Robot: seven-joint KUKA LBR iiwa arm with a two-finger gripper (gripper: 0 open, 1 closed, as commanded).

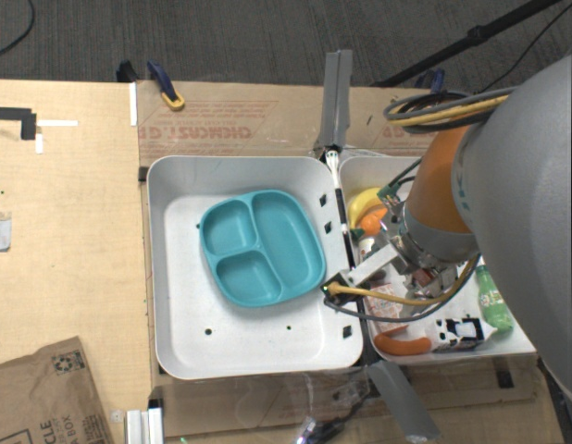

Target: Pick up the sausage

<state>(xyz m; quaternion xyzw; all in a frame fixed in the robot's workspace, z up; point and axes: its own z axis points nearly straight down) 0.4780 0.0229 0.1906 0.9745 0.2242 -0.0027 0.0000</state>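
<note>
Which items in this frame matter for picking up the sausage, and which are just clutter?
Belongs to the job:
- sausage, orange-red, at the near edge of the right bin
- gripper, over the right bin, up from the sausage

Just lying about:
- teal divided plate in the left bin
- yellow item
- green bottle
- black-and-white object

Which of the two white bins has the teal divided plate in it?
The left bin holds the teal plate. The right bin, under the arm, holds the small food items, including the orange-red sausage.
</note>
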